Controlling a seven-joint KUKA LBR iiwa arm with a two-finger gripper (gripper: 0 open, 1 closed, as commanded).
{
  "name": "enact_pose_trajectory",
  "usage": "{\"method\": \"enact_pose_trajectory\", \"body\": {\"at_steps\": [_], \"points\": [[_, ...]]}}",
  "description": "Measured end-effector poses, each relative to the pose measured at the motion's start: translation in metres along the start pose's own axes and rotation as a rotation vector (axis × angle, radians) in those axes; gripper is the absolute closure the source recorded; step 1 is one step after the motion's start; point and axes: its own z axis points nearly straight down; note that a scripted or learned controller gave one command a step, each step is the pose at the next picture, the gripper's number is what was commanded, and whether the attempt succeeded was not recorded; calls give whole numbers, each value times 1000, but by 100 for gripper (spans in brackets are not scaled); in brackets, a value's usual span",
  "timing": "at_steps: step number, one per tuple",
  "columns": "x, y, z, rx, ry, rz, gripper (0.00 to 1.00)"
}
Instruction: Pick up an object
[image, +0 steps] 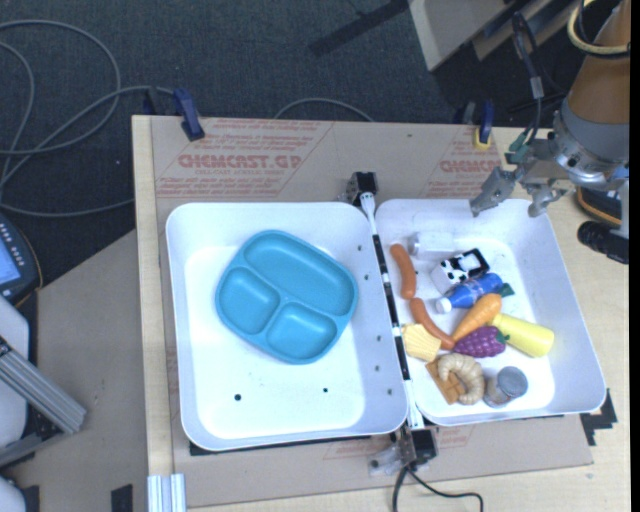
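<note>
Here the tabletop (250, 160) is a pale board printed with reddish lettering that reads "CHEMCAST GP", once near the upper left and, partly cut off, again near the upper right. Two blue clamps (187, 112) grip its far edge. Around it lies dark carpet crossed by grey cables (60, 60).

Two shallow white bins sit side by side on the board, touching along a hinged middle seam. The left bin (200, 400) holds a blue divided plate (286, 296) with three compartments, lying slightly tilted toward the upper part of the bin.

The right bin (570, 340) holds a cluster of toy food: a sausage (402, 268) and a second sausage (430, 322) near the seam, a black-and-white cow figure (462, 267), a blue bottle-like toy (470, 294), a carrot (478, 314), a yellow piece (526, 334), purple grapes (480, 342), a corn-like yellow piece (420, 345), a pretzel-like pastry (460, 376) and a grey round piece (510, 382). They lie close together, several touching.

The end effector (520, 198) hangs over the far rim of the right bin, well apart from the toys. Its two fingers (490, 192) are spread apart, with nothing between them.
</note>
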Motion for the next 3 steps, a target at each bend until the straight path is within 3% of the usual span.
{"method": "enact_pose_trajectory", "body": {"at_steps": [1, 2, 3], "points": [[-11, -68, 113, 14, 4, 3, 0], [36, -74, 158, 6, 3, -3, 0], [-23, 26, 132, 26, 3, -5, 0]]}}
